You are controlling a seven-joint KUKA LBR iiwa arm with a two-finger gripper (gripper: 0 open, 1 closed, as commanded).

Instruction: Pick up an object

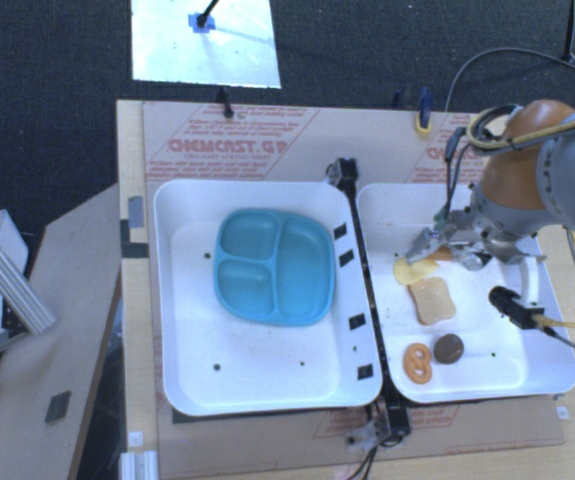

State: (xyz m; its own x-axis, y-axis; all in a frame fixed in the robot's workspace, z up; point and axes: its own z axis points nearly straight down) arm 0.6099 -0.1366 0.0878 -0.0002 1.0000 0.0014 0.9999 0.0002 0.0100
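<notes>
While the grey arm [557, 183] reaches in from the right with its orange band [527, 153] above the wrist, its end effector [437, 243] sits low in the right bin [547, 378], over that bin's upper left part. From where I stand I cannot tell how it is set, nor whether anything is caught in it; the metal parts there blur together. Just beside and below it lies a pale yellow piece [414, 269], touching or nearly touching the tip. Right under that piece is a tan slice of bread [433, 300], lying flat. Nearer the front of the same bin sit an orange pretzel [417, 363] and, just to its right, a small dark brown round thing [449, 348], the two close but apart. A black part with a yellow cable [515, 308] hangs off the arm over the right side of the bin.

The left bin [182, 368] holds a blue divided plate [272, 266], lying flat near its middle, with three compartments. Both bins rest side by side on the bench [227, 138], whose sheet bears red printed lettering. Beyond the bench a pale square panel [207, 28] lies on the dark floor
</notes>
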